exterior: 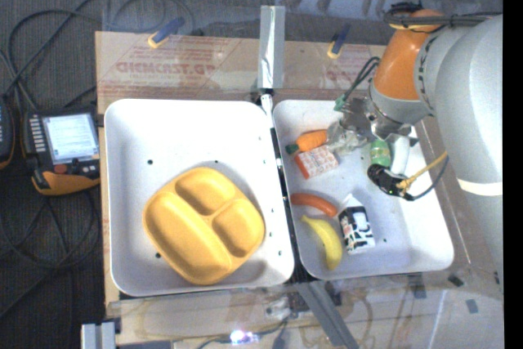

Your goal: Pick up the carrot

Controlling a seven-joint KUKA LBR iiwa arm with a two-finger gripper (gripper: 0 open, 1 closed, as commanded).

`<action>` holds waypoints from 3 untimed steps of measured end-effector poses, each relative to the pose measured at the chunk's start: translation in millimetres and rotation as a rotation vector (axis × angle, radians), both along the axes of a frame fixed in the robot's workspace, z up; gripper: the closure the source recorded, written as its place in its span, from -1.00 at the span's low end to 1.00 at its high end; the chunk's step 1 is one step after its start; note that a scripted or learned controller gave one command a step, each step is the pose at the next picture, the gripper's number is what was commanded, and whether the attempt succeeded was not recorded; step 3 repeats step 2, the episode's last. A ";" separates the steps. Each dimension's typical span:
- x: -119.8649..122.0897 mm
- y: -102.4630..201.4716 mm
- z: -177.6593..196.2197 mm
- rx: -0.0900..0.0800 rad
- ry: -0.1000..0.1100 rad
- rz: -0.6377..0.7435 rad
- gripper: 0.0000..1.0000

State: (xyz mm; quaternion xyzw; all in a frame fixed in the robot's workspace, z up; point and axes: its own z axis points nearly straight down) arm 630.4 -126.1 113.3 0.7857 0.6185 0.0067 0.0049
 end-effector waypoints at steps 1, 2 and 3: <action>-91.9 49.1 68.8 0.002 0.022 -0.111 1.00; -103.8 82.1 76.8 0.002 0.022 -0.181 1.00; -103.8 82.1 76.8 0.002 0.022 -0.181 1.00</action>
